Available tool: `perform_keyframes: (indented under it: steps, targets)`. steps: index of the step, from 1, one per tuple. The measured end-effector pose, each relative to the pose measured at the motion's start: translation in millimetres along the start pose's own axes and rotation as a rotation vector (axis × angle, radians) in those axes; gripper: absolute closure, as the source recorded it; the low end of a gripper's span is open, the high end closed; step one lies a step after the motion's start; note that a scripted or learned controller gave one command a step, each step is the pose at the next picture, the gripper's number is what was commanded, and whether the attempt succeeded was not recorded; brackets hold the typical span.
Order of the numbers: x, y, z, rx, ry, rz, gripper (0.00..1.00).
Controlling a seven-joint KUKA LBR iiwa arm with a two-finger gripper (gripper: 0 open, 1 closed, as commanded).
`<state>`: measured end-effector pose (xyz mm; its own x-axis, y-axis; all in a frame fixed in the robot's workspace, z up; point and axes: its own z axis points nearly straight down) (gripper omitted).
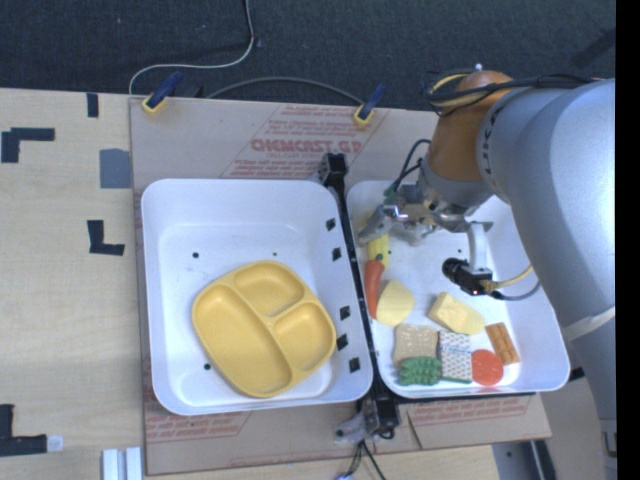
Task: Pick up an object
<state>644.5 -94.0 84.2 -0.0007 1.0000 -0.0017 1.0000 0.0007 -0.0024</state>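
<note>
Presently, entries for this moment, made from the slanted overhead camera.

Left bin (165, 218): holds one yellow divided plate (264, 325), three wells, lying flat toward the near side. I judge it a poor pick; it is broad and low, with little for two fingers to close across.

Right bin (545, 353): holds the small toy foods, crowded into the near half. That crowding is probably why I am working from the far half, where the floor is freer.

Candidates: carrot (373, 286) along the divider; pale yellow lemon-like piece (395, 302) touching it; cheese wedge (456, 314); cracker (415, 342); green leafy piece (420, 370); red tomato slice (487, 368); orange-brown stick (501, 343); a speckled square (455, 356), which I cannot identify.

Task object: not chosen yet, as far as I can judge; the carrot lies nearest my tool, just below it.

Pincer (392, 218): low over the far left part of the right bin, near the divider. Whether it is spread or pressed together I cannot tell; cables and the mount blur it. Nothing visibly pinched.

Arm pose: I reach in from the right, grey link sweeping across that bin's far corner, orange band (460, 133) above the wrist, wrist bent downward.

Risk: the carrot sits tight to the wall; a finger may strike the rim.
</note>
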Motion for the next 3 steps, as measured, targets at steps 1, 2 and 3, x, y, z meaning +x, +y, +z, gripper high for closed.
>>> perform_keyframes:
  steps: [1, 2, 3]
  targets:
    - [-2.0, 2.4, 0.0, -0.001, 0.001, -0.001, 0.0]
    - [-1.6, -3.0, -0.1, 0.0, 0.0, 0.0, 0.0]
    - [-3.8, 2.8, 0.0, -0.002, 0.002, -0.001, 0.0]
